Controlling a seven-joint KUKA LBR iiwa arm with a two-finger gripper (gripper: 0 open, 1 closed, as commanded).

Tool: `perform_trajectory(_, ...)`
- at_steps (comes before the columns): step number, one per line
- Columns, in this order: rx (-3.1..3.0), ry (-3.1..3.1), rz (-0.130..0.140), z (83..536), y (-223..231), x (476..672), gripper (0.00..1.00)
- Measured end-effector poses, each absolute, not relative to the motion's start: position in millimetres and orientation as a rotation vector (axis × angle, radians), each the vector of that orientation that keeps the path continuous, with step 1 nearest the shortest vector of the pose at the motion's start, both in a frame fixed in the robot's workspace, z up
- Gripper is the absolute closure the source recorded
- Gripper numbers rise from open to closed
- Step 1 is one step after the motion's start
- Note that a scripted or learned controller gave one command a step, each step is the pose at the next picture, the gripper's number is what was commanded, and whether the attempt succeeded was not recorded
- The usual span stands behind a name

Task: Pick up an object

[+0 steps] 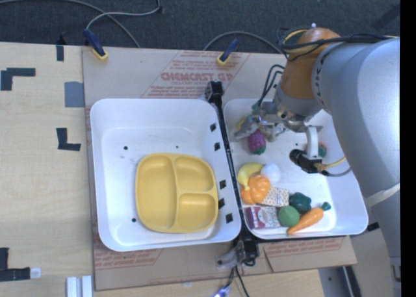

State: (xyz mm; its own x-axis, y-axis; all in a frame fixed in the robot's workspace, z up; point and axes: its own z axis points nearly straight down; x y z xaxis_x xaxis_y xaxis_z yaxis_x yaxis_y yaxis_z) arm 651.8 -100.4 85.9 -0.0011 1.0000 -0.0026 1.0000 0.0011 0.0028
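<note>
Hand [259, 127] over knobbly purple toy [257, 142], prob. grapes, glossy white bin [348, 192]

Two white bins sit side by side on the desk [39, 159]. The left bin [110, 159] has a yellow tray [175, 192] with three parts. The right bin [348, 205] has toy food: a purple bunch of grapes [257, 142], a carrot [305, 219], a small orange pumpkin [257, 188]. The robot's hand [263, 123] is low over the grapes.
</note>
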Motion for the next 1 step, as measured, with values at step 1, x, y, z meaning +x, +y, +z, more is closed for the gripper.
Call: perform_trajectory(1, 2.217, 2.221, -0.001, 95.5, -100.5, 651.7, 1.00)
